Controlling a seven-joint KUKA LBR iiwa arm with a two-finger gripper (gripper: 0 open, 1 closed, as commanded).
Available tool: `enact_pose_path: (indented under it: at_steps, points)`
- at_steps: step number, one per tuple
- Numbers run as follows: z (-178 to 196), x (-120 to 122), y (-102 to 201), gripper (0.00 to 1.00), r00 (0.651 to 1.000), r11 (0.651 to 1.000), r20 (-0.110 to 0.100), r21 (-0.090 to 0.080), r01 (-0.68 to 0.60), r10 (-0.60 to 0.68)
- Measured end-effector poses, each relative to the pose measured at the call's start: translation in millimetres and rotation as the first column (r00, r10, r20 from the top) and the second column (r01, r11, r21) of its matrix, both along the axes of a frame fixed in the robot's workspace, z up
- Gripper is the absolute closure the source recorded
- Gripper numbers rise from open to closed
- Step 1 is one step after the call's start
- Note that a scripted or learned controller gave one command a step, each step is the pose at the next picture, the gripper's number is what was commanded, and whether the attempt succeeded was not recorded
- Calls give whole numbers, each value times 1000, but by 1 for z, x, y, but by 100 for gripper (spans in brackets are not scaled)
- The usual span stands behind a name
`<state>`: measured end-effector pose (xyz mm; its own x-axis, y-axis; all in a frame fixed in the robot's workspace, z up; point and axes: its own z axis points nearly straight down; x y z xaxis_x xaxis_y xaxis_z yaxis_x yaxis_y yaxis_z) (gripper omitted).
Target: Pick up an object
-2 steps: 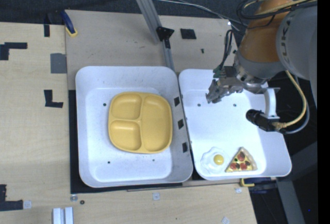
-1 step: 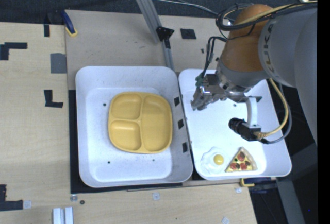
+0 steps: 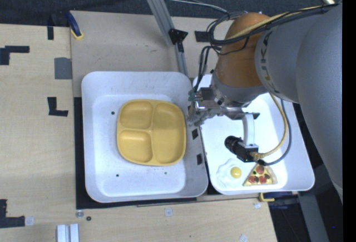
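Note:
A yellow plate (image 3: 151, 131) with three compartments lies in the left bin (image 3: 100, 124). In the right bin (image 3: 295, 168), near its front edge, a toy fried egg (image 3: 232, 173) and a toy pizza slice (image 3: 260, 176) lie side by side. The grey arm with its orange band (image 3: 242, 52) reaches in from the right and hangs over the right bin. My gripper (image 3: 197, 110) points down at the divide between the two bins, just right of the plate's edge. I see nothing held in it.
A grey metal pole (image 3: 158, 7) slants in from the top toward the bins' back edge. A black fitting with a yellow cable (image 3: 240, 149) hangs from the arm just above the egg. Wooden bench surface surrounds the bins.

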<state>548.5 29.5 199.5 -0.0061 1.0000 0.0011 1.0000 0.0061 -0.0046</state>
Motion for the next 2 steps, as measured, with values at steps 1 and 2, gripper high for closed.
enact_pose_path:
  at_steps: [1,2]
  points:
    - [15,-15,57,100,1000,1000,3,0,-2,2]
    - [14,-15,54,0,1000,1000,2,-1,4,-4]
